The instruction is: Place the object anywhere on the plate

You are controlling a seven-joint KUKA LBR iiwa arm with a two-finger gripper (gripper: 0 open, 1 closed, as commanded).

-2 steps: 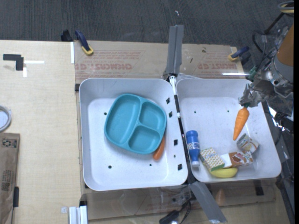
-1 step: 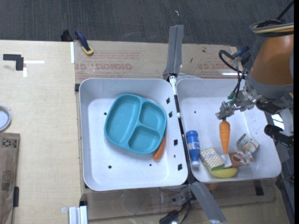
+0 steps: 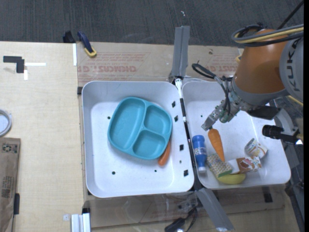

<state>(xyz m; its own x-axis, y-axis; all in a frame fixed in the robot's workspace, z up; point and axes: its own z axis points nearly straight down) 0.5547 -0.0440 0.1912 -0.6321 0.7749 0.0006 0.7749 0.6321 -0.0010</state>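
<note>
Right bin (image 3: 270,178) sits closest to us, left bin (image 3: 96,178) beside it. We see the blue plate (image 3: 140,127) well left of the fingers, gripper (image 3: 216,119) over the right bin; can't tell finger state. Carrot (image 3: 216,143) lies just below the fingertips, blue bottle (image 3: 199,151) lower left.

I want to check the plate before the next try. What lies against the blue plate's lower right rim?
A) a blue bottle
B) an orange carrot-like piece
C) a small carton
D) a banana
B: an orange carrot-like piece lies at the plate rim in the left bin; the other items are in the right bin.
</note>
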